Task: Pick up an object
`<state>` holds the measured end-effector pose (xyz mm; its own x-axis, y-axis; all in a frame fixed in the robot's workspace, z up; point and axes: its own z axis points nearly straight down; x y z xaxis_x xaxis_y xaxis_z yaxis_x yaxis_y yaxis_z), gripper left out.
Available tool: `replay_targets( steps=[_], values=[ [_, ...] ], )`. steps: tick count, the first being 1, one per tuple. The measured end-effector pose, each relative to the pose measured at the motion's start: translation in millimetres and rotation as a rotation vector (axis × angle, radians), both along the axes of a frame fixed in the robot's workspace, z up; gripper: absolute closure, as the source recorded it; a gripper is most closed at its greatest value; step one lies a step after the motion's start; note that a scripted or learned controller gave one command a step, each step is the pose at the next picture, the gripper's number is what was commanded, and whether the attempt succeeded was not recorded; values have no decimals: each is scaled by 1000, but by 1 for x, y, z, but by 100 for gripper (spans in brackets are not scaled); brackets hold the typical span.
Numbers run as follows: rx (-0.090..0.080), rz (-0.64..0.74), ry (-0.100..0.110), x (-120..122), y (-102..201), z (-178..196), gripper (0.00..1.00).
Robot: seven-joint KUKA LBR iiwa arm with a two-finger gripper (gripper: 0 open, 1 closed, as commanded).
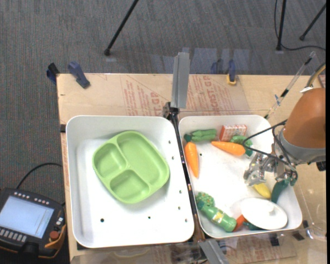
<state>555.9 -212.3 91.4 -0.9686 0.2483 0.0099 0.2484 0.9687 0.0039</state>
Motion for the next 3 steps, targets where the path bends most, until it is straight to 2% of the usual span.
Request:
replay_targets(
  steps=[1, 2, 3],
  values=[
    [0, 0, 0, 0, 0, 0, 0],
    [3, 0, 4, 0, 0, 6, 100],
    [3, 0, 5, -1, 1, 6, 0]
  ],
)
